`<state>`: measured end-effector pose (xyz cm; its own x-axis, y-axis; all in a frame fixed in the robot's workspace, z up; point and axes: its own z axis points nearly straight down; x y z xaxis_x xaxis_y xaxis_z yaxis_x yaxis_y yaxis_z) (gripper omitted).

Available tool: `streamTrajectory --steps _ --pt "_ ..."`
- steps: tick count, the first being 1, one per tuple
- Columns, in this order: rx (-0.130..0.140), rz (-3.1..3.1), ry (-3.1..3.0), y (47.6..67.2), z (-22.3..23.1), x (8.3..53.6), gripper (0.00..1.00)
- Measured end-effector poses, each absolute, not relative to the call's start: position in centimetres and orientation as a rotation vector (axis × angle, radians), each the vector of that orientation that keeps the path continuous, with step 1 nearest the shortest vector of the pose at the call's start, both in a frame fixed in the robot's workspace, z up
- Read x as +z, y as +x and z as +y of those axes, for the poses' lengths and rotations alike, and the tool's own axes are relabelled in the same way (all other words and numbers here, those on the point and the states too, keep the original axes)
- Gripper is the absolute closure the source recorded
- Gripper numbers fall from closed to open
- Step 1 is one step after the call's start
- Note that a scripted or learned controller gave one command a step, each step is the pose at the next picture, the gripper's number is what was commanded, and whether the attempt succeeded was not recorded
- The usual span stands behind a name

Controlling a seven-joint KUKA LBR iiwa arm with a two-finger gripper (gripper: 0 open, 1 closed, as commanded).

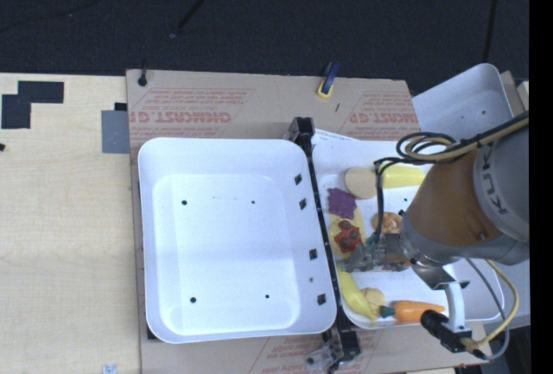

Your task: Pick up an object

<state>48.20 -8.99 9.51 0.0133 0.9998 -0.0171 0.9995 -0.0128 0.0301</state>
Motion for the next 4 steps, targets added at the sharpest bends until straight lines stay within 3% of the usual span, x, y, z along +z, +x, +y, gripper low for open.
streamTrajectory --steps 1,2,3,4 --pt "0.005 2.220 2.215 56.6 -8.7 11.5 0.00" --pt "0.014 2.214 2.213 53.4 -8.9 9.3 0.00" --pt "0.014 2.214 2.219 53.3 -8.9 10.3 1.00" --pt "0.001 2.224 2.218 61.1 -8.2 8.8 1.00"
